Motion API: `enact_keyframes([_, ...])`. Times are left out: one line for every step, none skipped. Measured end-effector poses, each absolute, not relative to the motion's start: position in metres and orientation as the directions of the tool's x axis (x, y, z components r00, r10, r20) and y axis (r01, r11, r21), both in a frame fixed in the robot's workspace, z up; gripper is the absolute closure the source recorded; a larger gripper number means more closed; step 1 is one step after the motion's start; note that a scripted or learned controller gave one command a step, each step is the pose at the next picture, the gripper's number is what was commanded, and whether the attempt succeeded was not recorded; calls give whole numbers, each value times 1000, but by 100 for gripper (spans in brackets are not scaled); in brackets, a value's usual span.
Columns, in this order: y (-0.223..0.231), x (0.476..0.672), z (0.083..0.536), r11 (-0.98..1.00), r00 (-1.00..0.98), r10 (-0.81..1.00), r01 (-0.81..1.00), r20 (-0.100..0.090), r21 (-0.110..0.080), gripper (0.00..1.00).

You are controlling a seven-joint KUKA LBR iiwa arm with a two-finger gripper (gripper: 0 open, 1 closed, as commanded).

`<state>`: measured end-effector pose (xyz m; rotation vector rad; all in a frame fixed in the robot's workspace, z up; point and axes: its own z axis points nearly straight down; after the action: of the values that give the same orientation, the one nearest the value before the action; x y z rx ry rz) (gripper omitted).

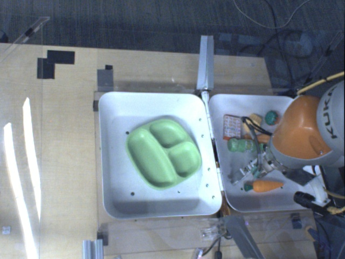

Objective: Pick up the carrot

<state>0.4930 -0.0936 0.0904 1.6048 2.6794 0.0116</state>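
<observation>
Carrot: small orange carrot with green top (pixel 266 186) lies in right shallow white bin (pixel 233 198).
Claw: metal two-finger claw (pixel 253 170) just above carrot; opening cannot be made out.

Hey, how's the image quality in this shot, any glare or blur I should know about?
Camera view: bright glare streaks on the bench at left; the white bins are evenly lit with soft shadows; the carrot is recognisable, but the small items near the gripper are soft and hard to tell apart.
</observation>
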Motion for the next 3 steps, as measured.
enact_keyframes([-92,496,102,473,-472,881,881,-13,23,100])
enact_keyframes([32,489,185,202,-202,979,979,0,7,100])
enact_keyframes([32,491,196,208,-208,978,978,-1,13,100])
